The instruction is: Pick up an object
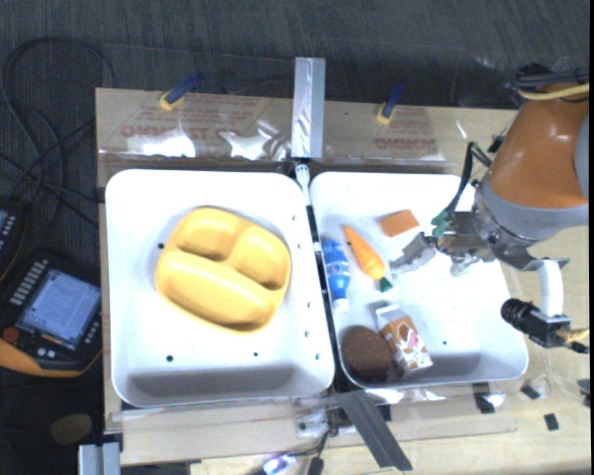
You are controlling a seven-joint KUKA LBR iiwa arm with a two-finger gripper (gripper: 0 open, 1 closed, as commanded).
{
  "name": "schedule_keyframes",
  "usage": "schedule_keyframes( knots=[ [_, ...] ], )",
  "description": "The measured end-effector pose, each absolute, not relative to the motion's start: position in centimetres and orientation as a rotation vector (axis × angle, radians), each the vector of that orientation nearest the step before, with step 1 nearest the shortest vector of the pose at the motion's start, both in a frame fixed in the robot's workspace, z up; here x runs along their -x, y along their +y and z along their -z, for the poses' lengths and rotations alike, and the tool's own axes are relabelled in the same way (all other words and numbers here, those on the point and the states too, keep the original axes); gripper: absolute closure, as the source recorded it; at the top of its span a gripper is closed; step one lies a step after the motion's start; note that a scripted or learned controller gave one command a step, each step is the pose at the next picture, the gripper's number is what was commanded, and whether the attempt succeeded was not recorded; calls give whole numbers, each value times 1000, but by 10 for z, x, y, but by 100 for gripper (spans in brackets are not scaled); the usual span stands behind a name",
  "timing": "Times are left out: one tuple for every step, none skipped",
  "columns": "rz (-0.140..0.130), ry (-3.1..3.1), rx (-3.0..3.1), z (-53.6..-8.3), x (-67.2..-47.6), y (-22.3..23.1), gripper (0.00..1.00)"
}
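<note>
At the near edge of the right bin (495,354) sit one dark brown rounded lump (363,352) and, touching it on the right, one small printed carton (404,340) lying tilted. Farther in, along the bin's left wall, lies one blue and white bottle (335,269), with one orange carrot (365,253) just beside it, its green tip pointing toward the bin's middle, and one orange block (399,224) a little beyond that. That makes five loose things in this bin. The left bin (129,354) holds a single large yellow loaf-shaped object (223,266), lobed on top. The gripper (423,249) hangs over the right bin, near the carrot and the block, and nothing can be seen between its fingers; whether they are spread or closed cannot be told. Both white bins rest on a pale wooden bench (564,384), with dark carpet (277,18) beyond and a handheld pendant (45,305) and cables (49,107) at the left.
</note>
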State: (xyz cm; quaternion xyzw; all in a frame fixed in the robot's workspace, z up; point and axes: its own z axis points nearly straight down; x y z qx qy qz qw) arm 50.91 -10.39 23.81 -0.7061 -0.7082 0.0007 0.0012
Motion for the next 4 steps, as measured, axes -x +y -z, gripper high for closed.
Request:
schedule_keyframes(
  knots=[
    [-3, -2320, 2116, -183, -561, -63, 0],
    [8, -2336, 2131, -104, -578, -101, 0],
    [2, -2330, 2118, -109, -575, -98, 100],
    [-6, -2205, 2239, -230, -621, -40, 100]
  ],
)
